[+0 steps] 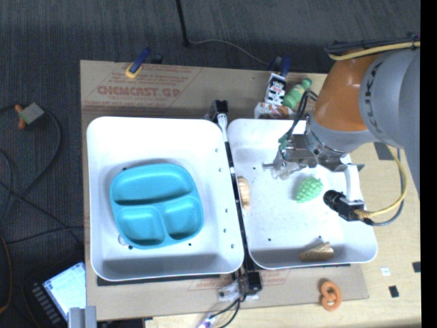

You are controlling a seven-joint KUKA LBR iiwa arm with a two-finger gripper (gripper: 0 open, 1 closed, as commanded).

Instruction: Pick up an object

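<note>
My gripper (288, 164) hangs over the upper middle of the right bin (270, 248), at the end of the grey arm with the orange band. A green bumpy cluster like a bunch of grapes (308, 189) lies just to the gripper's lower right, apart from it. A tan bread-like piece (316, 252) rests near the bin's front wall. Another tan piece (242, 191) lies against the bin's left wall. I see nothing held in the gripper.
The left bin (102, 251) holds a blue divided tray (157, 206). An orange ring (330, 294) lies on the bench in front of the right bin. Green and white items (287, 96) sit behind it. Blue clamps (138, 61) grip the board's back edge.
</note>
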